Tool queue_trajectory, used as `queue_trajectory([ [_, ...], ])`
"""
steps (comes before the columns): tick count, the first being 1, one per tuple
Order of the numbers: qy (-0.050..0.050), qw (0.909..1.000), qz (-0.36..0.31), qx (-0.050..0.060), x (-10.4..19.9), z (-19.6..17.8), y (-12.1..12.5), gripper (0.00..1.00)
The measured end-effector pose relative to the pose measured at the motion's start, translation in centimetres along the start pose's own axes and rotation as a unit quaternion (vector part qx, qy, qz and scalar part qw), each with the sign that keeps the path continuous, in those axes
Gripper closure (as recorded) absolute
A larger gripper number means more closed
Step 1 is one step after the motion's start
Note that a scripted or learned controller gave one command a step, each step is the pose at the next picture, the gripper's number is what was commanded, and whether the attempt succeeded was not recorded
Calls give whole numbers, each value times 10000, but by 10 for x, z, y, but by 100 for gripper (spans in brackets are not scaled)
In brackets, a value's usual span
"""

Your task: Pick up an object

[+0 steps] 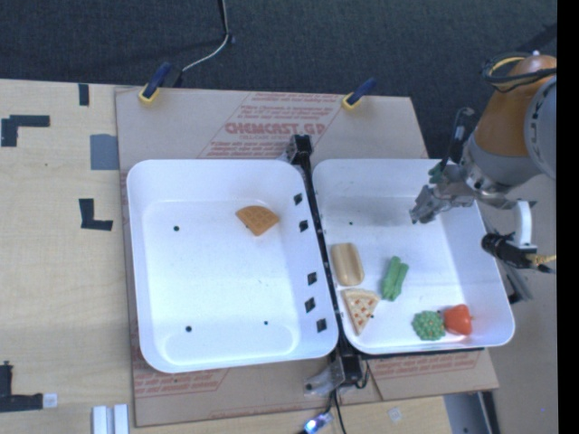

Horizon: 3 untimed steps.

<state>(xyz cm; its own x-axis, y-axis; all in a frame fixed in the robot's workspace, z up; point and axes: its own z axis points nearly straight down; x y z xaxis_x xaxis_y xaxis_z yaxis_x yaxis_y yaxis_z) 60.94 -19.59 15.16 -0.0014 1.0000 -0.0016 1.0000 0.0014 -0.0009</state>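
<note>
The tool point(425, 208) is seen above the right bin point(470, 242), touching nothing; its opening cannot be told. The green pickle point(393, 278) lies below it, well apart.

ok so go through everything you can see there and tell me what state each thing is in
gripper: over right bin, nothing visibly held
orange waffle piece: lying alone in left bin
bread roll: lying in right bin
waffle wedge: flat, by roll
green pickle: lying loose
broccoli: touching tomato
</note>
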Motion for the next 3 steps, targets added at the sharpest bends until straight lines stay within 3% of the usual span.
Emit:
queue_trajectory([
  [1, 14, 10000, -24, -4, 72, -7, 28, 100],
  [2, 22, 10000, -35, -4, 155, -34, 0, 100],
  [3, 28, 10000, -48, -18, 242, -87, -25, 100],
])
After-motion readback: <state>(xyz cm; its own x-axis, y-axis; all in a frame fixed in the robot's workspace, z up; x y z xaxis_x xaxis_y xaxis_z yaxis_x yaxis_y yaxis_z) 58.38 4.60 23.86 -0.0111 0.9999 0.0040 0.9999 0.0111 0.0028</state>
